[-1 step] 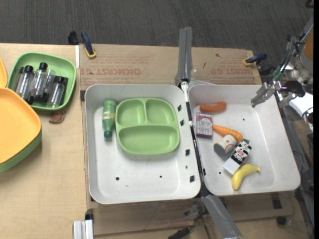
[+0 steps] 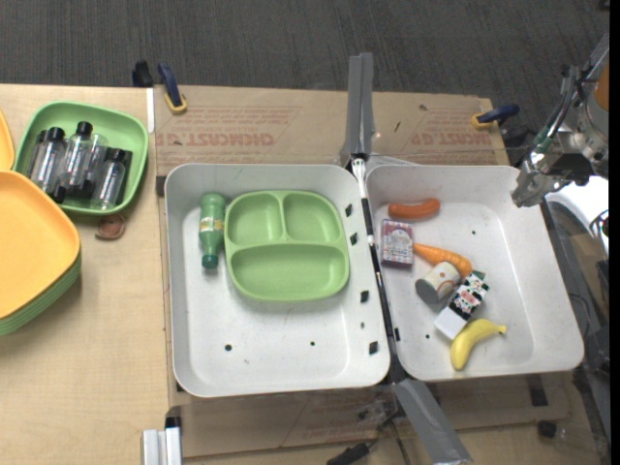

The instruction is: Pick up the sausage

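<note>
Bright even overhead light, soft shadows, sharp.

Sausage [image 2: 414,207]: orange-red; carrot [image 2: 441,256]: orange; banana [image 2: 474,341]: yellow; carton [image 2: 467,295]: black-and-white cow patches; box [image 2: 397,242]: purple and pink. Tray [image 2: 286,244] and bottle [image 2: 211,228]: green. 2 bins [image 2: 281,356]: white; plates [image 2: 34,250]: orange; bowl [image 2: 131,143]: green.

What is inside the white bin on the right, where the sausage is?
The right bin holds the sausage, a small purple packet, a carrot, a grey can, a black-and-white carton and a banana. Whatever lies beneath the carton is covered.
</note>
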Tool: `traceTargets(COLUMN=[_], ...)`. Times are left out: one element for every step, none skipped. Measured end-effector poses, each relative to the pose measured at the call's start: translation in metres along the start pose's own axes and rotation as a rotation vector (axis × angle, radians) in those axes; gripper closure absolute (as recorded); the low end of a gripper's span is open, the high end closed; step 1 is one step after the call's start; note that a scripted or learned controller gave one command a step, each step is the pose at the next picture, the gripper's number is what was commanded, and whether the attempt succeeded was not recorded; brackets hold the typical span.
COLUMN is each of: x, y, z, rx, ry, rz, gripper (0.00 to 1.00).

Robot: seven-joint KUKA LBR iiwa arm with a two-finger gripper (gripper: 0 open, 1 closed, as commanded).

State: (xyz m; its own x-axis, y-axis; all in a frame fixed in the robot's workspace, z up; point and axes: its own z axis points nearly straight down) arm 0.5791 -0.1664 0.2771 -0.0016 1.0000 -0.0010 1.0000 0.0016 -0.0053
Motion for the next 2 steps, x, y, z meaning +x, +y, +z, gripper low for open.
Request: traceTargets(x=[0.053, 0.084], y=[-0.010, 0.003], z=[0.020, 0.081], rx=[-0.002, -0.002], ry=[0.000, 0.001], rz=[-0.073, -0.282], gripper=[1.00, 1.00])
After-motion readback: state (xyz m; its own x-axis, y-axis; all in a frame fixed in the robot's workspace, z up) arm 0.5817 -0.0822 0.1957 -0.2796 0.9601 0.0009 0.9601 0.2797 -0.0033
